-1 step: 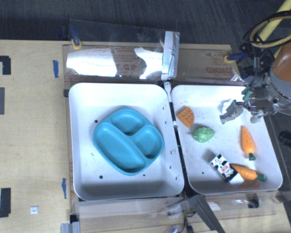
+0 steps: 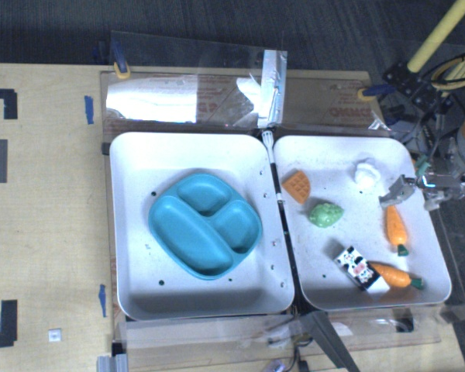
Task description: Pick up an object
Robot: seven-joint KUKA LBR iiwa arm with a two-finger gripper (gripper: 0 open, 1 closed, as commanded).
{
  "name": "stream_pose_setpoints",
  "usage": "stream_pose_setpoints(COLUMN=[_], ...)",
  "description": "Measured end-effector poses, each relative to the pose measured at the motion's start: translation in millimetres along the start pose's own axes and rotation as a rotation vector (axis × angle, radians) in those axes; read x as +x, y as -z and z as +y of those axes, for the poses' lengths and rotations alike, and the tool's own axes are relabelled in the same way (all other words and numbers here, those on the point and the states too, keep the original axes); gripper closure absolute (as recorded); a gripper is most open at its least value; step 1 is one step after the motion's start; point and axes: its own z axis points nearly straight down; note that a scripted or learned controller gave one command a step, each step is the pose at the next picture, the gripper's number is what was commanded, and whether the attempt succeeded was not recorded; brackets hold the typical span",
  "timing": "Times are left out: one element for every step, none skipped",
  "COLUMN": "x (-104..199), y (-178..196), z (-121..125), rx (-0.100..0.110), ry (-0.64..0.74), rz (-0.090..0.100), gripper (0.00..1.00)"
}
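The right bin (image 2: 325,285) holds several small items: an orange waffle piece (image 2: 297,186), a green leafy lump (image 2: 325,214), a white lump (image 2: 366,174), a carrot (image 2: 396,228) by the right wall, a second carrot (image 2: 395,275) at the front, and a black-and-white carton (image 2: 355,266) touching that second carrot. My gripper (image 2: 415,187) hangs over the right bin's right edge, just above the upright carrot and to the right of the white lump. Nothing is seen held in it.
The left bin (image 2: 132,277) holds a blue divided plate (image 2: 205,225). A clear plastic sheet and a metal strip (image 2: 273,87) lie behind the bins. Cables and a yellow pole (image 2: 442,25) crowd the far right. Bare wooden bench (image 2: 39,208) lies to the left.
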Motion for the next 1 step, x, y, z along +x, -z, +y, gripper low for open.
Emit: stream_pose_setpoints(x=[-16.2], y=[-116.0], z=[20.1], rx=[-0.011], ry=[0.053], rz=[0.011], gripper=[0.00])
